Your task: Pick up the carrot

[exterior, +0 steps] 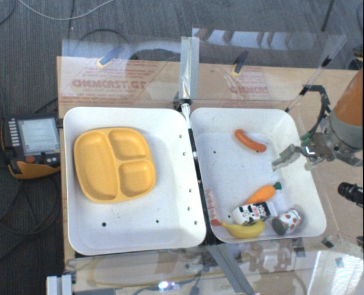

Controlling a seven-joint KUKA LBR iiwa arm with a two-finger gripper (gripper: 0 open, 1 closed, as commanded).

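The carrot, orange with a small green top, lies slanted in the lower middle of the right bin. My gripper hovers at that bin's right side, above and to the right of the carrot and apart from it. Nothing shows in the gripper. The grey arm with its orange band comes in from the right edge.
An orange sausage lies in the right bin's upper part. Below the carrot sit a black-and-white cow toy, a banana and a small can. The left bin holds a yellow divided plate.
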